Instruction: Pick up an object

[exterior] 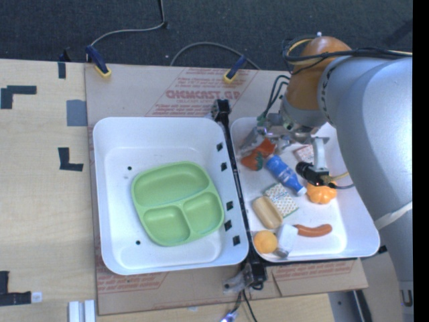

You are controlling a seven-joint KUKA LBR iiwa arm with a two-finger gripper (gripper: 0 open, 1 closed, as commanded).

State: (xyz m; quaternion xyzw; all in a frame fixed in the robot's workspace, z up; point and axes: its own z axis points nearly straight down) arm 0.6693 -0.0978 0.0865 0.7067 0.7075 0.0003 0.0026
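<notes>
My gripper (260, 141) is low in the far left corner of the right bin (355, 243), hanging under the orange wrist band. It is right above a small red object (253, 160) and seems to touch it. A blue bottle (285, 173) lies just to the right of the red object. Nearer the front lie a tan bun (267, 212), a checkered pad (283, 198), an orange toy (322, 194), a red sausage (313, 230) and an orange ball (265, 241). The arm hides the bin's far right part.
The left bin (110, 180) holds a green divided plate (177, 202). A black divider (231, 173) runs between the two bins. A small white piece (287, 236) lies beside the orange ball. Cables trail behind the bins.
</notes>
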